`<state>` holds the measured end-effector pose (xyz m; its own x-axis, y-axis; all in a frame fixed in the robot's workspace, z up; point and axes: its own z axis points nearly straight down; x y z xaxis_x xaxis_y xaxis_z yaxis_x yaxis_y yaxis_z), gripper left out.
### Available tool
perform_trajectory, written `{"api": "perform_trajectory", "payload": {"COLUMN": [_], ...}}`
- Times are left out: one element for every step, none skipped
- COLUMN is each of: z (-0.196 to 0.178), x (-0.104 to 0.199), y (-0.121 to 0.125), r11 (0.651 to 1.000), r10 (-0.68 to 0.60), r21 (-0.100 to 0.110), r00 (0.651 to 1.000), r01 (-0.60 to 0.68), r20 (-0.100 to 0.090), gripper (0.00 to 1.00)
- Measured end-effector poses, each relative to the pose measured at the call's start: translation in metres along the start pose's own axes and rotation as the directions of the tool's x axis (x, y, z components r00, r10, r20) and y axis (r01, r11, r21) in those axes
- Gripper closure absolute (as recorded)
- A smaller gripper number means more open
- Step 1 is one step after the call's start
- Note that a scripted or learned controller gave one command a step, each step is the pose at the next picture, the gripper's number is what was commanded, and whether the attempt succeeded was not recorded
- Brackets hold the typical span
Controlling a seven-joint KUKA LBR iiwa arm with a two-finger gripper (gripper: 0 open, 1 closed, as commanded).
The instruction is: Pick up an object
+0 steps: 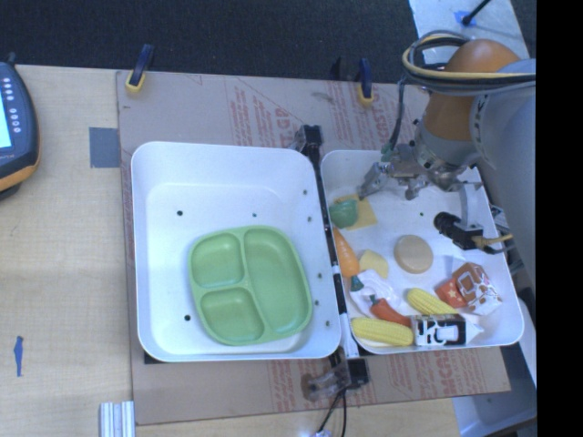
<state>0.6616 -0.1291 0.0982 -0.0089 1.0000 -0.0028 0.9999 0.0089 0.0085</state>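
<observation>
The right bin [510, 330] is taken as the landmark, and things are given from largest to smallest. Left of it, edge to edge, sits the left bin [155, 244], which holds a green divided plate [250, 285]. Over the right bin's far end the arm [465, 89] is seen, with the gripper [393, 177] low above the far left corner. How far the claw is parted cannot be told, and nothing is seen held in it.

Within the right bin, a corn cob [383, 332] lies along the near wall, its long axis running across the bin. A carrot [345, 252] lies against the left wall, lengthways toward the near end. A tan round piece [414, 254] sits near the middle. A green piece [344, 211] rests by the left wall, just nearer the camera and left of the gripper, and is judged the closest candidate, so a short move toward the near left would be called for.
</observation>
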Motion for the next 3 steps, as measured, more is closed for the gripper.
{"api": "perform_trajectory", "payload": {"z": [0.006, 0.006, 0.005], "x": [0.006, -0.063, -0.083], "y": [-0.07, -0.141, -0.08], "r11": [1.0, 1.0, 1.0], "r10": [0.006, -0.005, 0.004], "r21": [0.019, 0.016, 0.007], "r00": [1.0, 1.0, 1.0], "r01": [-0.006, 0.005, -0.004], "r20": [-0.003, -0.021, -0.002], "gripper": [0.0, 0.0, 0.0]}}
